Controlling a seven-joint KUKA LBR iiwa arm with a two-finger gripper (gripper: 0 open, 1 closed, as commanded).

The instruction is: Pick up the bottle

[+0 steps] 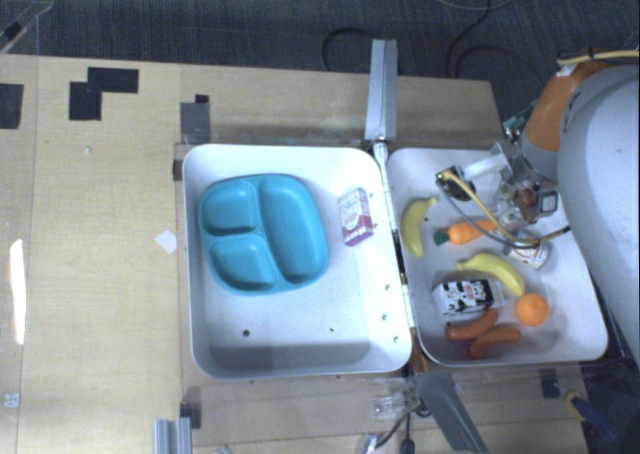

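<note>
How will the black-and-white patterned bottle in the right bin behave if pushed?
Lying on its side, the black-and-white patterned bottle may roll, though the yellow banana and red sausages flanking it probably block it. It looks small, so likely light.

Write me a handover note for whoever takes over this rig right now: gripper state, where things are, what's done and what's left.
Gripper: low over the upper part of the right bin, above the carrot; open or shut cannot be told.
Bottle: not surely identified. The likeliest is the black-and-white container, lying in the right bin between a banana and the sausages, apart from the gripper.
Left bin: blue divided plate and a small carton.
Done: no pick to be seen.
Left: find the bottle, grasp and lift it.
</note>
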